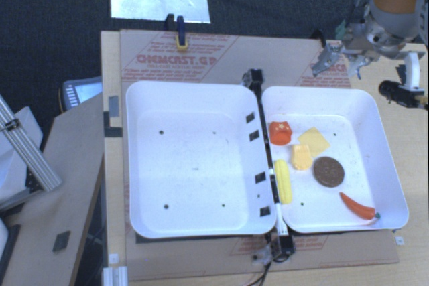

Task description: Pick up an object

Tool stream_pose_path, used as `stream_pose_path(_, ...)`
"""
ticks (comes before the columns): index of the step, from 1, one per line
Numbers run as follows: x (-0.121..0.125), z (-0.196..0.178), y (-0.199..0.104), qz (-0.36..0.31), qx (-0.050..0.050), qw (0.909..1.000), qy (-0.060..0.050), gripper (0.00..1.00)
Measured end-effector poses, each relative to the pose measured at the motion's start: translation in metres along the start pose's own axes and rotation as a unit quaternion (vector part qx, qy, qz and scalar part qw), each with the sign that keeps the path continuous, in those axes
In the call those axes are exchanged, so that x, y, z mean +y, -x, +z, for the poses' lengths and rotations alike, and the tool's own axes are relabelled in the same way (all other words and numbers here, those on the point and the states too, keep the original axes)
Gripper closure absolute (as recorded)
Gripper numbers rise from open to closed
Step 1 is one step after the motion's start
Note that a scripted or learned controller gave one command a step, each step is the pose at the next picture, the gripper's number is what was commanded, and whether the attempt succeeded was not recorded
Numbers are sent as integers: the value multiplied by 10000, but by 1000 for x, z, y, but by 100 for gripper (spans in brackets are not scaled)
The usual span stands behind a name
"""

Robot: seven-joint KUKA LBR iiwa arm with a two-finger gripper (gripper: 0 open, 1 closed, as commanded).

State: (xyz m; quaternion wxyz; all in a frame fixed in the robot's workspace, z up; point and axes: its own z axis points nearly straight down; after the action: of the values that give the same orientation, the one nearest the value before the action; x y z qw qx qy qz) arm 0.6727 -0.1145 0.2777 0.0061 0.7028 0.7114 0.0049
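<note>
While behind right bin (322,94) — gripper (340,63), fingers (326,63) apart

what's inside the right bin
Inside the right bin: a red tomato piece, two yellow cheese pieces, a brown cookie, a yellow corn cob and a red chili pepper. None is covered.

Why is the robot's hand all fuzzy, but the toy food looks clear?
In the camera view the gripper is smeared, likely motion blur; the brown cookie and red pepper in the right bin are sharp; soft, even light, faint shadows only.
</note>
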Motion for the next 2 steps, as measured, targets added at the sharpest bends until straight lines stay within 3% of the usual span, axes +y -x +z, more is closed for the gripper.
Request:
stream_pose_path(1, 0, -84, -55, 3, 12, 10000, -22, 0)
stream_pose_path(2, 1, -145, -107, 8, 13, 10000, -43, 0)
